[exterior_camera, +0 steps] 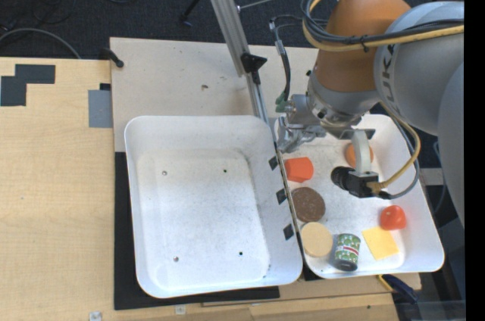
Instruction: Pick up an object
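My gripper [292, 133] hangs over the far left part of the right bin [424, 251], under the arm's orange band. Just in front of it an orange block [298, 169] lies on the bin floor, apart from the gripper. Closer to me along the bin's left wall lie a brown disc [308, 204] and a tan disc [317, 240]. A green patterned can [347, 251], a yellow square [380, 243] and a small red ball [392, 217] sit toward the front right. An orange item [352, 154] is partly hidden by the arm's hardware.
The left bin [197, 206] adjoins the right one along a shared wall with black clips. A slanted aluminium bar [227, 17] rises behind the bins. A black fitting with a cable [356, 182] hangs off the arm over the right bin's middle.
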`<state>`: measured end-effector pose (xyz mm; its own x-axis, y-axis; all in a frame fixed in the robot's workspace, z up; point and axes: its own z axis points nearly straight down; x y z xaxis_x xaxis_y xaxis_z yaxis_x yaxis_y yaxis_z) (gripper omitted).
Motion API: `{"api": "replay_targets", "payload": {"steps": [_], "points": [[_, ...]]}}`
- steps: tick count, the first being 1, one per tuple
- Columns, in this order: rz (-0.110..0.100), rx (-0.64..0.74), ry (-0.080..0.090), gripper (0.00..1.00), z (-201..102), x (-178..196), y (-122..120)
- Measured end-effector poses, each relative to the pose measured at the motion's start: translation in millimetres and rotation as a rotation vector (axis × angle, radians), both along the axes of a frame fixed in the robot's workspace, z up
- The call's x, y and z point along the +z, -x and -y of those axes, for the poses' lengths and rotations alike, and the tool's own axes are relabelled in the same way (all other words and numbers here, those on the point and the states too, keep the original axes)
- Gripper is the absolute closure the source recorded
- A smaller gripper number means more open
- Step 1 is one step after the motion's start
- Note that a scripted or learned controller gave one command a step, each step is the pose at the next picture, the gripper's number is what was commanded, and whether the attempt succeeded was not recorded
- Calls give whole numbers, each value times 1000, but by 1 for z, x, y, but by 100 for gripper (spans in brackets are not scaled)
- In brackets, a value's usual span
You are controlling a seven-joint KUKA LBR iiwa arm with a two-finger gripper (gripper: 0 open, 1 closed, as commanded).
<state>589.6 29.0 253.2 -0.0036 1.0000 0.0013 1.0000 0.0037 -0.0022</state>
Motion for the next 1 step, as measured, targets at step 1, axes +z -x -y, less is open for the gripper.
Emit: {"api": "replay_targets", "payload": {"steps": [1], "points": [[0,0,0,100,-53,3,-7]]}}
